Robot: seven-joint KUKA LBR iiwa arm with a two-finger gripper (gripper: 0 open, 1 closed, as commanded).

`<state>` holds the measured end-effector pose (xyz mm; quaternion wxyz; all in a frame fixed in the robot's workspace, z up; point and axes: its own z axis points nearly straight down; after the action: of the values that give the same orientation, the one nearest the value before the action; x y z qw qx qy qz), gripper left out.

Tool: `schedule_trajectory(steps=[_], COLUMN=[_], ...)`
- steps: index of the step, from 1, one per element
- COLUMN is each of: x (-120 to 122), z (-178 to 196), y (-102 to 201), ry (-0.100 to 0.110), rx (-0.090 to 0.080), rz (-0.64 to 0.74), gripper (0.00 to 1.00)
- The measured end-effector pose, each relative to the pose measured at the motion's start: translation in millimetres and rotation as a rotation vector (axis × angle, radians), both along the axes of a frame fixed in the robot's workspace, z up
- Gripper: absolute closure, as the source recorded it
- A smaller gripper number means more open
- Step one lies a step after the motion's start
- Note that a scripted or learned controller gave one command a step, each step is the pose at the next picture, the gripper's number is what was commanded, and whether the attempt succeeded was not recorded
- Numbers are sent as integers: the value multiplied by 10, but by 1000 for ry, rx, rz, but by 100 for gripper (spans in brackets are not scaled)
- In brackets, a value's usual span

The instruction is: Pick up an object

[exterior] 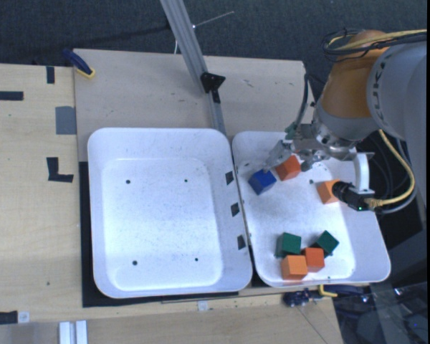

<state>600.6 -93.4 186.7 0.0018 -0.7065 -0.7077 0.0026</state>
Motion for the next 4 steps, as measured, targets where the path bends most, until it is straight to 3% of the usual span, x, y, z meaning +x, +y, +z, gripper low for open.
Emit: schedule_trajectory(steps=[2, 3, 4], x=[-118, -113, -11], z=[-980, -863, -304], y=[1, 10, -6], ry=[-1, -2, -9], rx=[0, 2, 1], rz=[0, 1, 0], gripper=[0, 100, 100])
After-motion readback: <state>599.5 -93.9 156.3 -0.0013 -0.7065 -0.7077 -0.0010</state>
